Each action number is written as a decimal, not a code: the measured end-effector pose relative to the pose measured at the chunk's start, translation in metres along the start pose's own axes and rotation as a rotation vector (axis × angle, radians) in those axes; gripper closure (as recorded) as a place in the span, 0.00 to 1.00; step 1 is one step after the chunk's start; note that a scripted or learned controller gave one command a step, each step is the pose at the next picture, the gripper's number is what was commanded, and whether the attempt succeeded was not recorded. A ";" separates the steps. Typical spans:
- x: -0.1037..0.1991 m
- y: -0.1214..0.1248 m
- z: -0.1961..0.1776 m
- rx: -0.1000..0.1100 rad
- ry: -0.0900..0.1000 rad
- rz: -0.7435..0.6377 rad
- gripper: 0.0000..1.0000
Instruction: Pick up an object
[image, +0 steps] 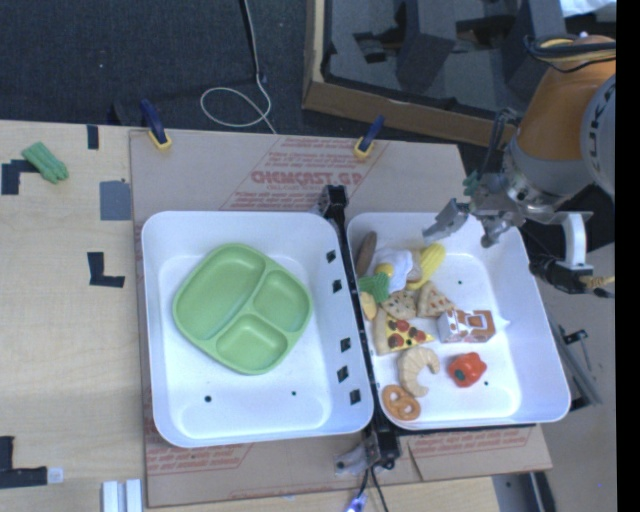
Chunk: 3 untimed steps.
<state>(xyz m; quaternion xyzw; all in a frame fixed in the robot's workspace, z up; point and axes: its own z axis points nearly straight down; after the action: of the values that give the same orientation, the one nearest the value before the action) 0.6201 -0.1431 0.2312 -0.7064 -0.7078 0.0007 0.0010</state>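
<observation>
Left bin (180, 405) carries a green divided plate (242, 308). Right bin (535, 395) is crowded with toy food: pizza slice (403, 333), croissant (417, 368), pretzel (401, 403), red pepper (466, 369), corn cob (431, 262). Above its far edge hangs the gripper (469, 226), fingers spread, holding nothing.

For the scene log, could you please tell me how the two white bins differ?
The left bin bears one big green divided plate; the right bin bears a cluster of small toy foods. The gripper hangs over the right bin's far edge, not the left bin. Both are shallow and white.
</observation>
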 end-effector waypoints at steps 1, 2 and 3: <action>-0.040 0.048 0.130 0.004 -0.001 0.001 0.00; 0.013 0.009 0.143 -0.013 -0.005 0.002 0.00; 0.014 0.012 0.132 -0.017 -0.002 0.000 1.00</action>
<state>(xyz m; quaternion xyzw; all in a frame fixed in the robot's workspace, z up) 0.6321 -0.1293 0.0995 -0.7066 -0.7076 -0.0045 -0.0055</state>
